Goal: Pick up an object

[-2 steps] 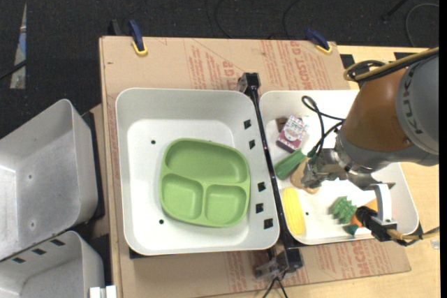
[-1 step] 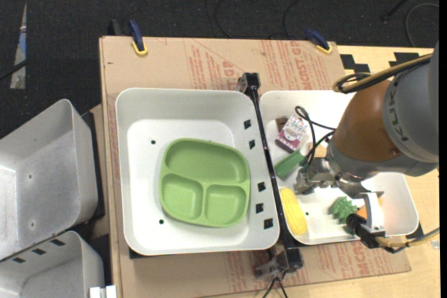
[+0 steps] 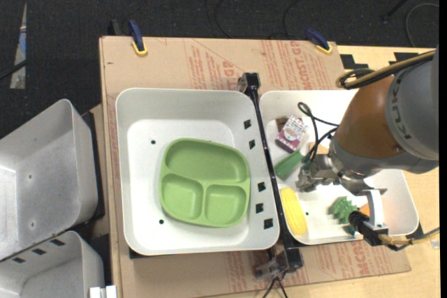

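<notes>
In the right bin (image 3: 401,216) lie several small objects: a pink and white packet (image 3: 291,132) near the back left, a green wedge (image 3: 288,164) beside it, a yellow corn cob (image 3: 294,212) at the front left, and a green leafy toy (image 3: 343,208) with an orange piece (image 3: 363,208) at the front. My gripper (image 3: 310,174) reaches down in the bin's middle, just right of the green wedge and above the corn cob. The wrist hides its fingers.
The left bin (image 3: 133,150) holds a green divided plate (image 3: 204,182). A black divider (image 3: 262,150) runs between the two bins. Grey tubs (image 3: 42,171) stand off the bench at the left. Cables trail from the arm over the right bin.
</notes>
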Motion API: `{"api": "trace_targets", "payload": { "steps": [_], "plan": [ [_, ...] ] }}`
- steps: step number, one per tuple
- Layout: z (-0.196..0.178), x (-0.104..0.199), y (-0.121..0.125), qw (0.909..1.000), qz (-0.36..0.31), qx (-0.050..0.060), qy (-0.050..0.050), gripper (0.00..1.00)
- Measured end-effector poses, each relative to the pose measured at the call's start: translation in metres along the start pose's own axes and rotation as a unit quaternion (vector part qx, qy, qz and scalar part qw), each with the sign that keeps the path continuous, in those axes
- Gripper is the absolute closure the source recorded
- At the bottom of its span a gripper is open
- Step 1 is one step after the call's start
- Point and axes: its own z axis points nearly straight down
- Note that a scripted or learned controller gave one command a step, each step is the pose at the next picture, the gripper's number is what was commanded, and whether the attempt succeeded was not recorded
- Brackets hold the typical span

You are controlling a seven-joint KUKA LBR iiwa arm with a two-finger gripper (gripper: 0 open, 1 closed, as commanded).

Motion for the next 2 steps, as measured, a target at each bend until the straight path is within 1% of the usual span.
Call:
{"api": "trace_targets", "payload": {
  "steps": [1,2],
  "plan": [
    [-0.041,-0.001,0.002,1.0000,-0.003,-0.001,-0.001,1.00],
    [-0.092,-0.001,0.002,1.0000,-0.003,-0.001,-0.001,1.00]
  ]
}}
